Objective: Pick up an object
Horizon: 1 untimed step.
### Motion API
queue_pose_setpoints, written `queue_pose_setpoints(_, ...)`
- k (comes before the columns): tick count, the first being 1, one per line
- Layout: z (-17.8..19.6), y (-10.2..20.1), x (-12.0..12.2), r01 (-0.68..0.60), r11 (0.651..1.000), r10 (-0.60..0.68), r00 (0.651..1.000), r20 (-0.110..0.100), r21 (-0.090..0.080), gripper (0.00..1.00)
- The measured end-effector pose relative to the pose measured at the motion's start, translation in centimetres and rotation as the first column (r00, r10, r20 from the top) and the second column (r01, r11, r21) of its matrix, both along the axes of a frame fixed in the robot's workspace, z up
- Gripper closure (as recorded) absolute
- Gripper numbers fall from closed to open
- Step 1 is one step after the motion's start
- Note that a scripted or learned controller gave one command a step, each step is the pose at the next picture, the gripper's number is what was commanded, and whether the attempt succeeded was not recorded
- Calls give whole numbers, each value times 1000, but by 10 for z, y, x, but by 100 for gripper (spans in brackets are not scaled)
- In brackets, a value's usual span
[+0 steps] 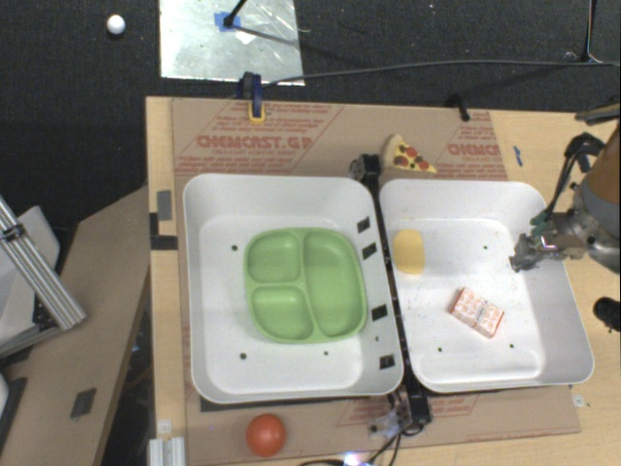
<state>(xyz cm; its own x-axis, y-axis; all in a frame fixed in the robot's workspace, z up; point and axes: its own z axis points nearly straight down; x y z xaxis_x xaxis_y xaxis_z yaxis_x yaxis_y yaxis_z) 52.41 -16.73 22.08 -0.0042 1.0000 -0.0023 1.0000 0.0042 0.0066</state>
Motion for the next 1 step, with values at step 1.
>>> queue_pose_setpoints(1,47,3,8,-1,1000,1,1000,-1,0,100)
